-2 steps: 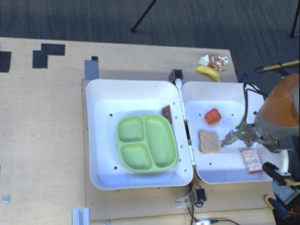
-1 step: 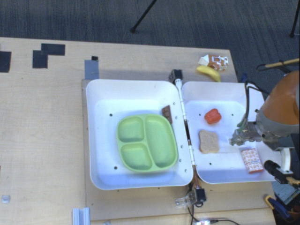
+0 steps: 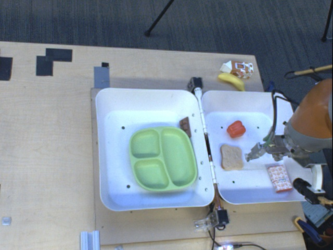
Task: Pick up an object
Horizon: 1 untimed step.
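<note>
My gripper (image 3: 255,153): it hangs over the right-hand shallow white bin (image 3: 244,102), near that bin's middle, reaching in from the right; nothing sits between its tips, and I cannot tell whether it is spread or pressed together.
Nearest thing: the tan, roughly square slice of toast (image 3: 232,157) lies flat on the bin floor just to the left of my tips, close beside them and, as far as I can see, not touching.
Its axis: nearly square, slightly longer up-and-down in the picture, so I judge a grip across its width would suit.
Other candidates: the small red rounded pepper-like toy (image 3: 236,129) lies up and left, a little farther off; the flat pink-and-white patterned packet (image 3: 280,177) lies down and right, under my wrist side.
Count, right bin: three things, one of each.
Left-hand white bin (image 3: 106,139): one pale green three-compartment plastic plate (image 3: 162,159), one small brown piece (image 3: 184,123) at its upper right edge.
Outside the bins: one yellow banana toy (image 3: 231,80), one small white-and-orange carton (image 3: 238,68).
</note>
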{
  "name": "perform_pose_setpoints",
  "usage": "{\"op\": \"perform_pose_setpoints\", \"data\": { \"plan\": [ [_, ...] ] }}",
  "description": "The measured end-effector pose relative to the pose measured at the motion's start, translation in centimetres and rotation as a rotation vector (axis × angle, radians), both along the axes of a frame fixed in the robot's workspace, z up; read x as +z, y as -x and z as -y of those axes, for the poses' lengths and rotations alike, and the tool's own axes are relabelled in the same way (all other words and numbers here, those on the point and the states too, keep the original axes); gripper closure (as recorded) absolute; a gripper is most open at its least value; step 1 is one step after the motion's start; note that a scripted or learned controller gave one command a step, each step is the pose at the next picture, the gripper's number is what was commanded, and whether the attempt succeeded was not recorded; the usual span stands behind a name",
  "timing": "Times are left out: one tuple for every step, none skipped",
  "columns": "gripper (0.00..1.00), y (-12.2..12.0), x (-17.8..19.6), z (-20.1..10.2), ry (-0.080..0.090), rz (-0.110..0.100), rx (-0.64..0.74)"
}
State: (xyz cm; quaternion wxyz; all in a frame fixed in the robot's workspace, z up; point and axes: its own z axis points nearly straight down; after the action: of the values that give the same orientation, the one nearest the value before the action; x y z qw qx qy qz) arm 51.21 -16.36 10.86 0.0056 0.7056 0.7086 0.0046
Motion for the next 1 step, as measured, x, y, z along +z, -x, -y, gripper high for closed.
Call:
{"op": "perform_pose_setpoints", "data": {
  "plan": [
    [1.00, -0.16, 1.06, -0.05, 0.000, 0.003, 0.001]
  ]
}}
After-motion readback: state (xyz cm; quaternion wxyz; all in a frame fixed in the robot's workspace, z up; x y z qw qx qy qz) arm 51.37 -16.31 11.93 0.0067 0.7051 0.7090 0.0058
